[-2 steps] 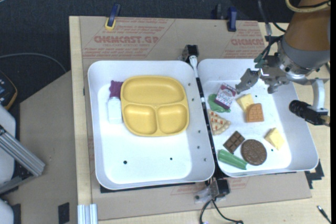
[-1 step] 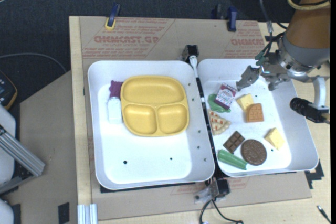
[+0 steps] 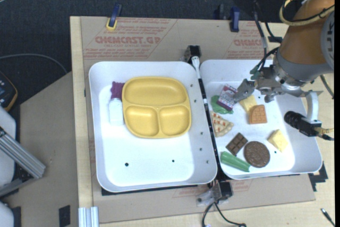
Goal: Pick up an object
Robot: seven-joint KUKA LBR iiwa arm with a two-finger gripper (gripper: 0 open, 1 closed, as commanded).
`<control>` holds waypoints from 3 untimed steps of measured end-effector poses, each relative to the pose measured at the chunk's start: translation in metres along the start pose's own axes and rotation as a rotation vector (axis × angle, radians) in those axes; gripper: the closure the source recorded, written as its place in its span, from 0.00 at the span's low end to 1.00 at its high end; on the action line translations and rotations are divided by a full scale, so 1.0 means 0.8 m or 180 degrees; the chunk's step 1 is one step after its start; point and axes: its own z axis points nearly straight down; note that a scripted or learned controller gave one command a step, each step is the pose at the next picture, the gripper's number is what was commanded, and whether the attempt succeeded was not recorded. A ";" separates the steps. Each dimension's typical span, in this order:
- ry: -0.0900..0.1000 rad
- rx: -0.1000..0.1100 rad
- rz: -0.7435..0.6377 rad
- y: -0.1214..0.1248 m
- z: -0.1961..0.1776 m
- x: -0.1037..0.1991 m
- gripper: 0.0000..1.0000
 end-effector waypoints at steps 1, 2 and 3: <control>0.0001 0.0005 0.0003 -0.010 0.062 -0.007 0.00; -0.0027 -0.0045 0.0006 -0.007 0.119 -0.011 0.00; -0.0024 -0.0061 0.0008 -0.005 0.104 -0.011 1.00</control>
